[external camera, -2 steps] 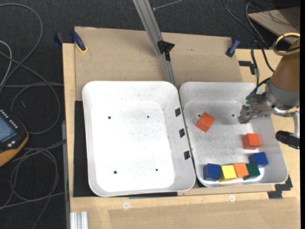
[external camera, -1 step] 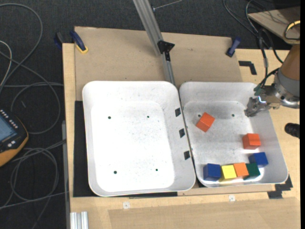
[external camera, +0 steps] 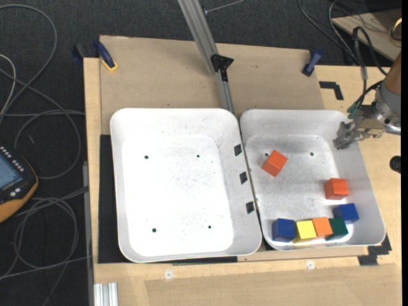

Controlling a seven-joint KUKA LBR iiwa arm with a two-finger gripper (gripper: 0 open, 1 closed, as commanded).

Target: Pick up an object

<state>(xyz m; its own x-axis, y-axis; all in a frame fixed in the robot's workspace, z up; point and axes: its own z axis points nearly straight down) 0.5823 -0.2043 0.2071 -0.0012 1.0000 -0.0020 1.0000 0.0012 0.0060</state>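
Observation:
The right bin holds several small blocks. An orange block lies alone near its middle. A second orange block sits toward the right wall, with a blue block just below it. Along the front wall runs a row: blue, yellow, orange and green. My gripper hangs at the bin's upper right corner, above the rim, well right of the lone orange block. Nothing shows between its fingers.
The left bin lies beside the right one, with black clips along the shared wall. A slanted metal pole rises behind the bins. Blue clamps hold the board's back corners. Cables lie on the dark floor at left.

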